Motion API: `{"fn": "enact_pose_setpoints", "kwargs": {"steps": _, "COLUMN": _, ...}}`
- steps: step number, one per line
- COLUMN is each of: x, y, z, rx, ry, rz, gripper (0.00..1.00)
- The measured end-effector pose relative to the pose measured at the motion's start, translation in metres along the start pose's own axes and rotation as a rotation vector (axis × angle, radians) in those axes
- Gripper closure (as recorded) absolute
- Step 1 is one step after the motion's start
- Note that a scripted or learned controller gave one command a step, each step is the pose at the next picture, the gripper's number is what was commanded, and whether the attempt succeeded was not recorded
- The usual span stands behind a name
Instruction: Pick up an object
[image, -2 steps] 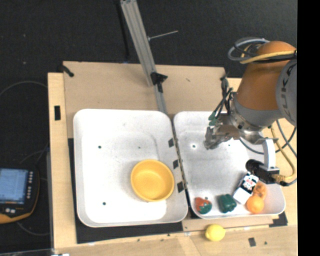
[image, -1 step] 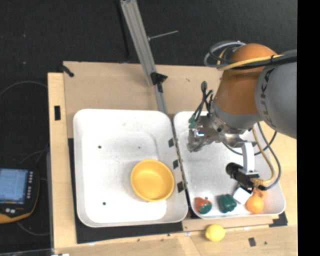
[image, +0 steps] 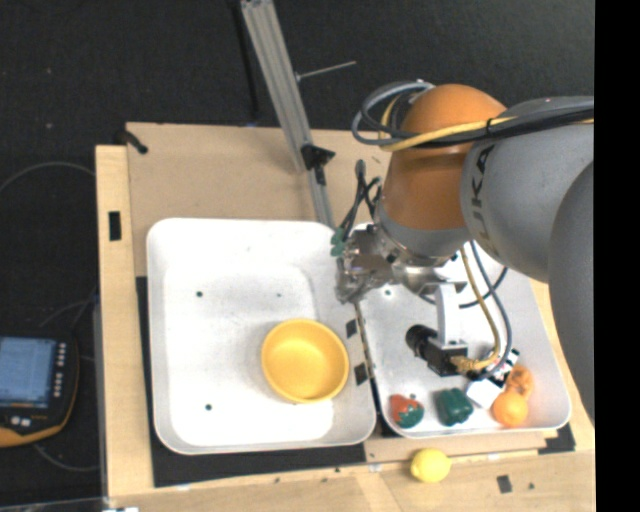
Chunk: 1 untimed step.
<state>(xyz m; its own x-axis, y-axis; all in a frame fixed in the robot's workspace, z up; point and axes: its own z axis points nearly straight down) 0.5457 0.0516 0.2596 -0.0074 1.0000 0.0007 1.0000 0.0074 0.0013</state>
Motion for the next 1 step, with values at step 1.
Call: {"fn": "enact_pose_setpoints", "kwargs": {"steps": 1, "x": 0.0371, "y": 0.0147, "z": 0.0133, "rx": 0.001, "ry": -0.002, "rz": 0.003, "gripper": 1.0}}
